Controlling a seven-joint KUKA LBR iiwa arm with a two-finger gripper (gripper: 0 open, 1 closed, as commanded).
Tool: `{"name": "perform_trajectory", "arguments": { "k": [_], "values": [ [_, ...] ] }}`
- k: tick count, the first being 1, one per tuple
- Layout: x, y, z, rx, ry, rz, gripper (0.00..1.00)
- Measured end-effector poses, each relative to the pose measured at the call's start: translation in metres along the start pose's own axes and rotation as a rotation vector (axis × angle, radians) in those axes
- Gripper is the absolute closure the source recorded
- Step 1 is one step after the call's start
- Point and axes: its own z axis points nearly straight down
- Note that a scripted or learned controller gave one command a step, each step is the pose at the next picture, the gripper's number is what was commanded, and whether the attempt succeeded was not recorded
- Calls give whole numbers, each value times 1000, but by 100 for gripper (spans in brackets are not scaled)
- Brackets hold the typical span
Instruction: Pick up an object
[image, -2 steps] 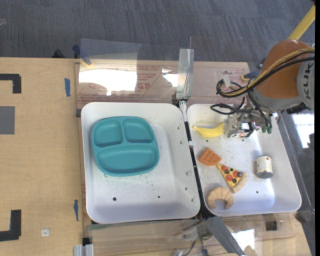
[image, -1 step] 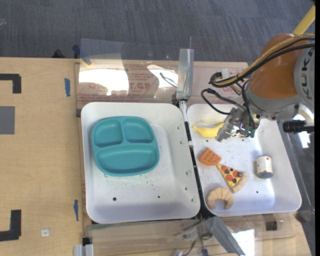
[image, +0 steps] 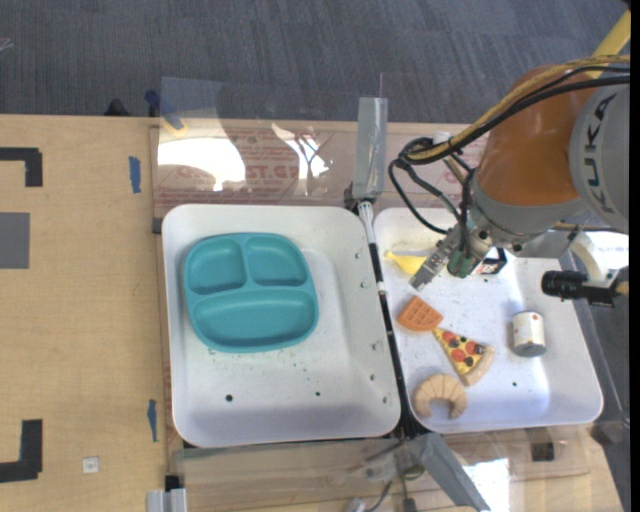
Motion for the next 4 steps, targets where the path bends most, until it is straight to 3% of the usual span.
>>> {"name": "perform_trajectory", "arguments": {
  "k": [1,2,3,4],
  "values": [
    [55,-6,23,8,3,607,100],
    [98,-27,39,12,1,1425,100],
    [114,-11,39,10,-4,2086,100],
    [115,-10,29,12,-3,2083,100]
  ]
}}
